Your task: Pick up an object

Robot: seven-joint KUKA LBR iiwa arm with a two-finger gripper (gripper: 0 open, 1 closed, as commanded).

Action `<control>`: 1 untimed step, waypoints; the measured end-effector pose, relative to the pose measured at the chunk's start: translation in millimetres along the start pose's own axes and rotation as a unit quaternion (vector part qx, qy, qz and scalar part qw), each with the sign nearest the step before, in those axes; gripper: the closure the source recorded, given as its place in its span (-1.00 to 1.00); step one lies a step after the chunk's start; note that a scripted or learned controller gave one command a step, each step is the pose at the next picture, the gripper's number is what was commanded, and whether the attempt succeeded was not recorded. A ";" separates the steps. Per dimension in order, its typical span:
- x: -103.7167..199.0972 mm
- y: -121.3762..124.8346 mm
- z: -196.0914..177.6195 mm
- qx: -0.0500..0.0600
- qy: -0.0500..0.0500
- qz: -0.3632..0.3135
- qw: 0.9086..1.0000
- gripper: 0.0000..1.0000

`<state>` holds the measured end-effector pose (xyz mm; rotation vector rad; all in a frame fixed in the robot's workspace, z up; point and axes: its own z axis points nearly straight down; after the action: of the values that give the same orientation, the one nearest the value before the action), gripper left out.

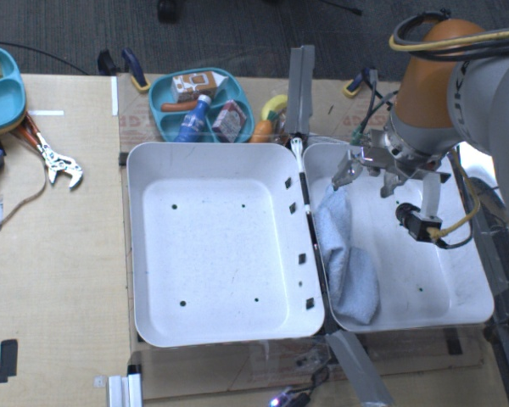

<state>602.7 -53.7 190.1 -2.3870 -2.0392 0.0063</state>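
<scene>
While the tool (366, 175), grip state unclear, hangs just above it, the limp grey-blue cloth (346, 257) looks light; pinch a raised fold.

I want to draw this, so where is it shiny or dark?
Camera view: even light, sharp focus; the glossy orange band on the arm shows a soft sheen; the crumpled grey cloth casts faint shadow in the right white plastic bin; dark carpet at top.

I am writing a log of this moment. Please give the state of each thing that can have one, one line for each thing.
Cloth: crumpled, lying in the right bin along its left wall.
Gripper: above the right bin's far end, beside the cloth's top, holding nothing.
Wrench: lying flat on the bench.
Blue tray: filled with small items.
</scene>
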 end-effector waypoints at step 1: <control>-62.6 0.4 -40.9 -0.001 0.000 0.069 0.998 -1.00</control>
<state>593.4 -115.6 231.1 -2.5239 -1.8712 0.0039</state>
